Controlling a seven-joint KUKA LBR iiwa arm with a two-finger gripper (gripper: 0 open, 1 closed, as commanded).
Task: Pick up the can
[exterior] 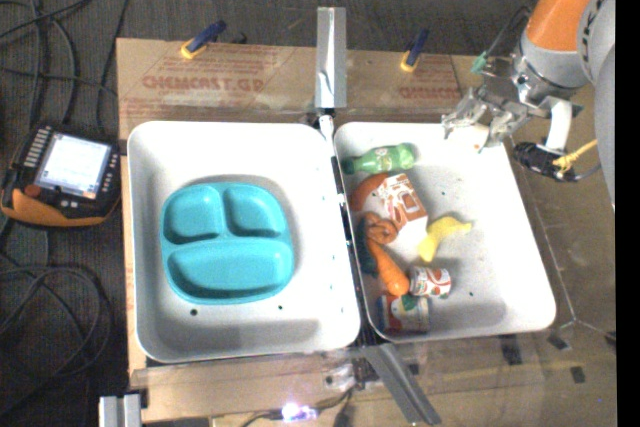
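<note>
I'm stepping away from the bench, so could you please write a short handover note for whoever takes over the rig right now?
Gripper: above the far right corner of the right bin, fingers spread, holding nothing.
Cans: one can lies near the front of the right bin, another just in front of it, beside a carrot.
Left bin: holds a blue tray.
Done: nothing picked yet.
Left: reach, grasp and lift a can.

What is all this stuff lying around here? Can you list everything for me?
bins: 2, white, side by side on the bench
divided plate: 1, turquoise, in the left bin
bottle: 1, green, top of the right bin
carton: 1, white and orange, below the bottle
carrot: 1, orange, left side of the right bin
banana: 1, yellow, middle of the right bin
cans: 2, red and white, near the bin's front edge
handheld screen: 1, orange-edged, left of the bench
clamps: 2, blue and yellow, bench's far edge
arm: 1, grey and orange, from the right
pincer: 1, over the right bin's far rim
</note>
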